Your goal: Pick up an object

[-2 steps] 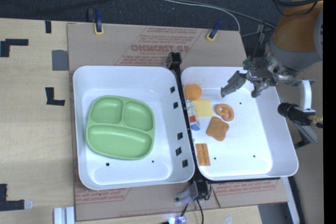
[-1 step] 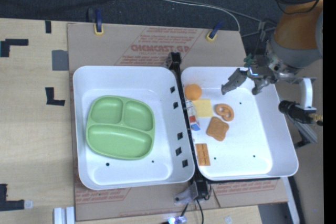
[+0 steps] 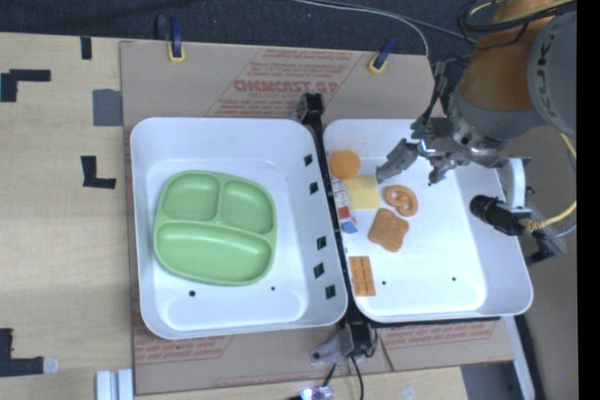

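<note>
The right bin (image 3: 469, 290) holds several small toy foods: an orange ball (image 3: 345, 164), a yellow block (image 3: 364, 194), a pretzel (image 3: 400, 199), a brown bread-like piece (image 3: 388, 230) and an orange wafer (image 3: 362, 275). A small white, red and blue item (image 3: 344, 209) lies against the bin's left wall. My gripper (image 3: 414, 170) hangs over the upper middle of this bin, just above the pretzel and to the right of the orange ball. Its two dark fingers (image 3: 392, 166) stand apart, open, with nothing between them.
The left bin (image 3: 159, 140) holds a green divided plate (image 3: 216, 228). A black divider with clips (image 3: 322, 201) runs between the bins. The grey and orange arm (image 3: 511, 61) reaches in from the upper right. Cables cross the dark floor behind the bench.
</note>
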Controlling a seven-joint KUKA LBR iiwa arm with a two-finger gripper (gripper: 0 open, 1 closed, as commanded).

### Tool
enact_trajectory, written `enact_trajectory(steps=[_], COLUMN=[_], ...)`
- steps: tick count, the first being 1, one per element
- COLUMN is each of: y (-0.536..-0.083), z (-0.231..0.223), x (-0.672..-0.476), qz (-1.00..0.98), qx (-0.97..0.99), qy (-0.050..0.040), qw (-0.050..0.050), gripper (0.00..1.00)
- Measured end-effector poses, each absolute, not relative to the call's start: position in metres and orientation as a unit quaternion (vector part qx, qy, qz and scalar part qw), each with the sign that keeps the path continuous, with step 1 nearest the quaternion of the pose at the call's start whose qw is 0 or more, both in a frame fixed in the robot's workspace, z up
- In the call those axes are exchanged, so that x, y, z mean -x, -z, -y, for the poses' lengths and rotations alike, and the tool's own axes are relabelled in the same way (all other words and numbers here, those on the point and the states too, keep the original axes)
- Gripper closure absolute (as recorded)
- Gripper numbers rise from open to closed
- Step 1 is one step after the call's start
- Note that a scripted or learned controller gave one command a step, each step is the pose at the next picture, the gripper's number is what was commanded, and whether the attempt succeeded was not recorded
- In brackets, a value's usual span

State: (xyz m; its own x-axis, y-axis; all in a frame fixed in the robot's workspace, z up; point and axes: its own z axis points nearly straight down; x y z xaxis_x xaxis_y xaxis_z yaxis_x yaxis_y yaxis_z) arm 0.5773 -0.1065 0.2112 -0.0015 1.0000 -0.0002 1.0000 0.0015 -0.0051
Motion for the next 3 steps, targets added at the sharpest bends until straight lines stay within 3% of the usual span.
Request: enact_trajectory(steps=[1,2,3], y=[-0.15,-0.091,-0.102], z=[0.099,0.1,0.097], x=[-0.571,-0.564,-0.564], qz=[0.708,0.706,0.707], qx=[0.707,0.708,0.707], qy=[-0.0026,-0.0019,-0.0017], qw=[0.003,-0.004,0.0], gripper=[0.0,0.0,1.0])
